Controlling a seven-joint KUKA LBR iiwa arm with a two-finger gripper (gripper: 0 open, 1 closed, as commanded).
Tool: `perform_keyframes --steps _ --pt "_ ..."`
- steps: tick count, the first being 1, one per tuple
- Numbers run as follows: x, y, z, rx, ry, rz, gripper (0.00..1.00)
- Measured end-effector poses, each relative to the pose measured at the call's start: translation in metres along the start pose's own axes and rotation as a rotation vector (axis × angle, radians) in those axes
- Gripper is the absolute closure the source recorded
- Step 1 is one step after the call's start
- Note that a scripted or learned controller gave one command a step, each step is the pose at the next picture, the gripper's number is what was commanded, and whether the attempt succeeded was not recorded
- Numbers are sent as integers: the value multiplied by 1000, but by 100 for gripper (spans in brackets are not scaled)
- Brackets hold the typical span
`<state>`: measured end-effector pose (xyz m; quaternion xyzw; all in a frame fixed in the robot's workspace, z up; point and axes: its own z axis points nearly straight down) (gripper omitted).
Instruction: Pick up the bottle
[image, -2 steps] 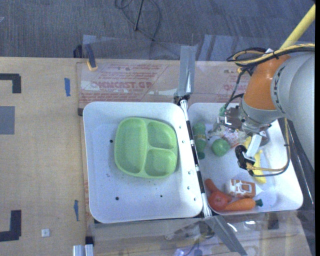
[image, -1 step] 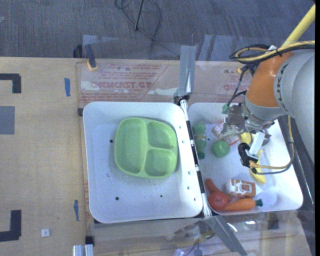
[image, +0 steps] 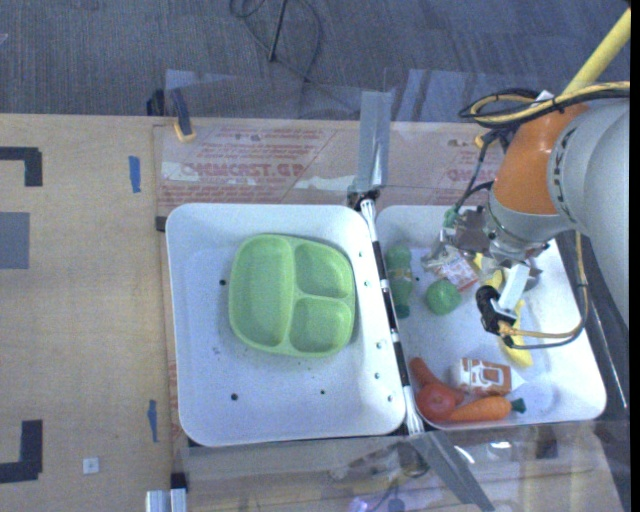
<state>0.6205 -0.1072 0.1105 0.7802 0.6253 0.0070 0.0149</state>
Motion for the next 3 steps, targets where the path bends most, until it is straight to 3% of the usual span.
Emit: perform_keyframes --steps 1,2,3 --pt "-8 -26 21 24 11 -210 0" --pt "-10 -24 10 18 6 -208 100" --pt "29 -13 -137 31 9 -110 100"
